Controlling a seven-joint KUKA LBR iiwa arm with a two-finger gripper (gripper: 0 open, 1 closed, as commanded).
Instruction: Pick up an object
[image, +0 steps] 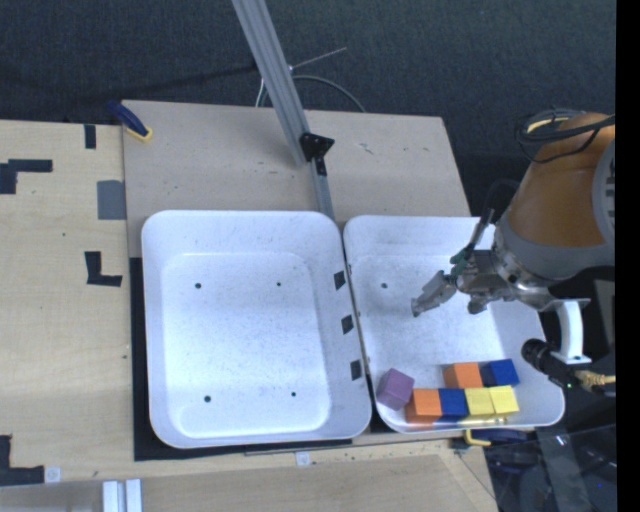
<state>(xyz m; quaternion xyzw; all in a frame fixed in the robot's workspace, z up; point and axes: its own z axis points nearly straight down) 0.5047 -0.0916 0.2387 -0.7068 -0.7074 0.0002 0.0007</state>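
Coloured blocks (462, 392) crowd the right bin's (400, 240) near edge.

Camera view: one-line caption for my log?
Gripper hovers over the right bin, blocks clustered at its near edge.

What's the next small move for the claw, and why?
Probably shift the claw toward the near edge of the right bin and lower over the purple block. The claw hovers mid-bin over bare floor, while the blocks cluster along the near wall, and the purple one sits slightly apart from the others.
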